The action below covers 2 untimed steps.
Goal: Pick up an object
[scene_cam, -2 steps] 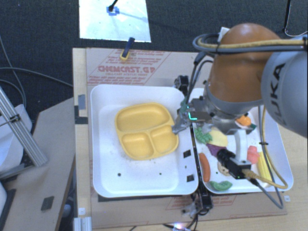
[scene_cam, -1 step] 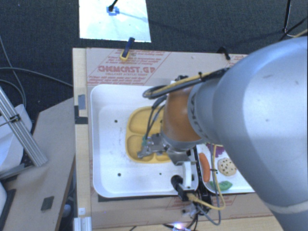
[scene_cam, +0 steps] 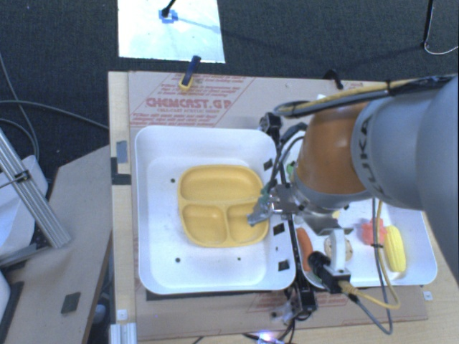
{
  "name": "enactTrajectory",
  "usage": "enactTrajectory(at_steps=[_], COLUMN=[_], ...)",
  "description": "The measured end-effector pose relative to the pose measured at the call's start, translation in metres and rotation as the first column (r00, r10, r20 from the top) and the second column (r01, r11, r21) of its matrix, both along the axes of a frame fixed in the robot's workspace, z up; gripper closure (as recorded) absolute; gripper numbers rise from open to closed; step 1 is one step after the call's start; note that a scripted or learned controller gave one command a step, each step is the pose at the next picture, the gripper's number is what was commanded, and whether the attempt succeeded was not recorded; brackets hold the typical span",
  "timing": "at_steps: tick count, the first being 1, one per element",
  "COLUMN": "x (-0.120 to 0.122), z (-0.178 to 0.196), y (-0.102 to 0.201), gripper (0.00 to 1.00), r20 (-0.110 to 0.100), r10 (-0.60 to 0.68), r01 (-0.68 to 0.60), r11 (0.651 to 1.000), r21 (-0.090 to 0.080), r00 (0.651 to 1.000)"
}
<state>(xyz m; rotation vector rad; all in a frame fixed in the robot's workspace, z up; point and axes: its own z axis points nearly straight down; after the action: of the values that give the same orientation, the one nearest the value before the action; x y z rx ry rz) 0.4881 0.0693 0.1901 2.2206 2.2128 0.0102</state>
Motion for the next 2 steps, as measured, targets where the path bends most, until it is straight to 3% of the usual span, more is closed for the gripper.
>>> enactTrajectory(at_steps=[1,2], x=[-0.002,0.017], z=[-0.077,-0.001], y=[0.053,-0.036], gripper=[0.00,0.00], r20=[-0.009,0.000], r10=[0.011,0.000], r01=[-0.011,0.000], r11=[1.000,1.000], r21=[0.000,-0.001], r00=[1.000,1.000])
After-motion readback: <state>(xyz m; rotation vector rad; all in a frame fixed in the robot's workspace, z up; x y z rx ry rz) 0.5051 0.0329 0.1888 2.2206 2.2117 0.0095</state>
